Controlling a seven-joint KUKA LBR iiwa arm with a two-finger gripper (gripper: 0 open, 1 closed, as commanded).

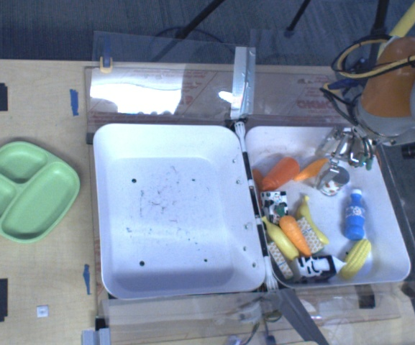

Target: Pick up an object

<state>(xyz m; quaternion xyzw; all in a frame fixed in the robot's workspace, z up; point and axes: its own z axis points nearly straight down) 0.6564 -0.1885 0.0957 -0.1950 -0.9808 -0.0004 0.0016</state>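
Observation:
The right bin [390, 192] holds a jumble of small things. An orange carrot-shaped piece [279, 172] lies at its upper left, with a smaller orange piece [312, 169] beside it. A blue bottle [354, 214] lies on the right, and a yellow banana [358, 257] below it. Near the front left sit another carrot [293, 234], a second yellow banana [282, 241], a black-and-white item [315, 266] and a printed card [273, 202]. My gripper [334, 172] hangs over the bin's upper part, right next to the small orange piece. Nothing shows in its grasp.
The left bin [113, 146] sits beside the right one, split from it by a raised divider [250, 185]. A green divided plate [24, 189] rests on the bench at far left. The arm's orange band [390, 85] and cables hang over the bin's back right corner.

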